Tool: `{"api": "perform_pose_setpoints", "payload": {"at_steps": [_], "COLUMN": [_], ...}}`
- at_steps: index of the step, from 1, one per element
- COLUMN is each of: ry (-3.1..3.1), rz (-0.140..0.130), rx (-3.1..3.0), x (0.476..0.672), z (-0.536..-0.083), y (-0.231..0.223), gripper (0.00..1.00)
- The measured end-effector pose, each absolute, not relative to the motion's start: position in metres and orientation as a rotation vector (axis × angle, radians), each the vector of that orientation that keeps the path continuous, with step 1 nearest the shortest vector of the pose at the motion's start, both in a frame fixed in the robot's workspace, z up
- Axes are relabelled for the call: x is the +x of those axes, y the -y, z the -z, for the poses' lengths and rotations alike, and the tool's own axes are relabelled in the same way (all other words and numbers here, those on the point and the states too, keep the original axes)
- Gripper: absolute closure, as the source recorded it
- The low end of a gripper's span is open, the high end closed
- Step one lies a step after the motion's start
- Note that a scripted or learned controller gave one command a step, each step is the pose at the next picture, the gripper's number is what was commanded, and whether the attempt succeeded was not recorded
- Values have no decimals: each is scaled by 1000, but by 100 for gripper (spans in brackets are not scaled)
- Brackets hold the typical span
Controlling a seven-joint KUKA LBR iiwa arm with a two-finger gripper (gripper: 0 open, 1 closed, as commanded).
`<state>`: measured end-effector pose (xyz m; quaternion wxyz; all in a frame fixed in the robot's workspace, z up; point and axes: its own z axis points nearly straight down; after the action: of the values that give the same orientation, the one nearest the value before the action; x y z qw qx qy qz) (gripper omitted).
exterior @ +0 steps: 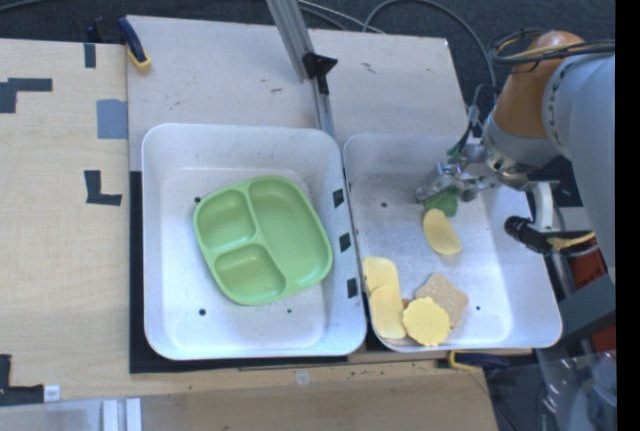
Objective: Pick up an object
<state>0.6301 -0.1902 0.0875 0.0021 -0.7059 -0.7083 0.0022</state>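
Grey arm: reaching into the right bin (pixel 520 319).
Gripper (pixel 447 187): hovering over a yellow piece (pixel 441 233); finger opening is staying unreadable.
Green tray (pixel 262 239): lying in the left bin (pixel 165 249).

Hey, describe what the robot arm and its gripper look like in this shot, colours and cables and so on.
The arm is a thick, rounded grey body with an orange band above the wrist. The gripper at its tip is small, metallic grey, with a bit of green by its tip. Dark cables loop beside the orange section, and a black fitting sits below the wrist.

Pale yellow oval piece (pixel 441 232) lying flat mid right bin (pixel 520 319), yellow and tan pieces (pixel 410 304) clustered near front
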Motion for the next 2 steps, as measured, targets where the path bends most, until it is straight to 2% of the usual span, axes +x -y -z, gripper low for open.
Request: {"api": "perform_pose_setpoints", "payload": {"at_steps": [1,2], "ry": [2224,2226], "rz": [-4,-5], "rx": [-2218,-2217], "x": [630,630], "z": [-88,-99], "y": [190,189], "gripper": [0,100]}}
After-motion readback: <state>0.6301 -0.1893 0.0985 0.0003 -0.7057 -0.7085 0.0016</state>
